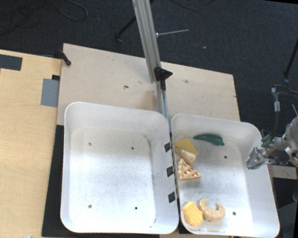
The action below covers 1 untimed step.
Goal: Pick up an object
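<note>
At the right bin's (pixel 264 174) right rim, the hand (pixel 254 158) hangs; I cannot tell its state. The green pepper (pixel 209 138), nearest, lies leftward, long axis pointing roughly toward it.

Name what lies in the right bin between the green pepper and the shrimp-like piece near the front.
The camera view shows only bare white bin floor between the green pepper and the shrimp-like piece.

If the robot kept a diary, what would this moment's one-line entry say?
gripper: over right bin's right rim, holding nothing | right bin: green piece, waffle, yellow piece
</note>
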Motion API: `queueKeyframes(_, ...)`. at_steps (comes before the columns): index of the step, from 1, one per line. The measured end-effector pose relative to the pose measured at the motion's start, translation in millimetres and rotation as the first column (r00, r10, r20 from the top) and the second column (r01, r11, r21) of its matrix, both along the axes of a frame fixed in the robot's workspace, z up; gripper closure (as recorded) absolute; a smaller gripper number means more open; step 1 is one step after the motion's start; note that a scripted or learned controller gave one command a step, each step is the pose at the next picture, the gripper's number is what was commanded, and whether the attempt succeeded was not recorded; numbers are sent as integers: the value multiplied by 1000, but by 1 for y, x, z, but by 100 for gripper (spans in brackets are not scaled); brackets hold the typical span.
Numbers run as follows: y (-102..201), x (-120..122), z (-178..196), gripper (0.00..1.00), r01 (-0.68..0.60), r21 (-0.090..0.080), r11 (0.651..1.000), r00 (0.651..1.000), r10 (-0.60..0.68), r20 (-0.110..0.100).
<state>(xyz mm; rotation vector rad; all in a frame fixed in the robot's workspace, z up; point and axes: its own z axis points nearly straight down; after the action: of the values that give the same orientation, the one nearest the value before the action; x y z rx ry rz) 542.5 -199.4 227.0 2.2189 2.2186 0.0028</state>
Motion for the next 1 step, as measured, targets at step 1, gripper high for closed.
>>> queueKeyframes(1,-1,1,53,100,-2,0,1000,1000,2,0)
